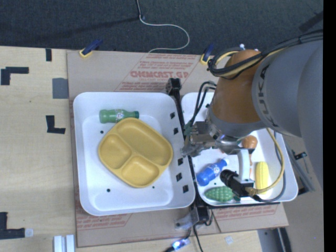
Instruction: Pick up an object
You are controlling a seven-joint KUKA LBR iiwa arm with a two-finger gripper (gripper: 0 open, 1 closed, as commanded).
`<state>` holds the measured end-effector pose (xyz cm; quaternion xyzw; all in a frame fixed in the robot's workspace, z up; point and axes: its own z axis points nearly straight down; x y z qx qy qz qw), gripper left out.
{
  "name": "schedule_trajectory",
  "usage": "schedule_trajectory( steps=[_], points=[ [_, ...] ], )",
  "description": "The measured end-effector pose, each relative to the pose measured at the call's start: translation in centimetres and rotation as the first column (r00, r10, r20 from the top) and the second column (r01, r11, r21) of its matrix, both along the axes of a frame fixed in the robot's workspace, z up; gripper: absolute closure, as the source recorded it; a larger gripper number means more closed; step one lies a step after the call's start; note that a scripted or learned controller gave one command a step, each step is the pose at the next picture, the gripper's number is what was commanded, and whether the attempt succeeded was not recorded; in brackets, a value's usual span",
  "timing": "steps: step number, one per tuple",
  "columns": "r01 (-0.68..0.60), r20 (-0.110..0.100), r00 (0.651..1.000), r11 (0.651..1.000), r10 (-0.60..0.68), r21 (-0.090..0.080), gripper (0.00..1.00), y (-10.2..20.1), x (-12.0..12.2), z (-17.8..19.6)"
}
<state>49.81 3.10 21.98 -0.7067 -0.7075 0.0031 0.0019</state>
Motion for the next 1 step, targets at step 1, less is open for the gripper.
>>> schedule_trajectory(
  steps=[1],
  points=[
    [-0.002,0.003,1.000,1.000,0.002,0.001,1.00,0.55,1.71,1.00]
  ],
)
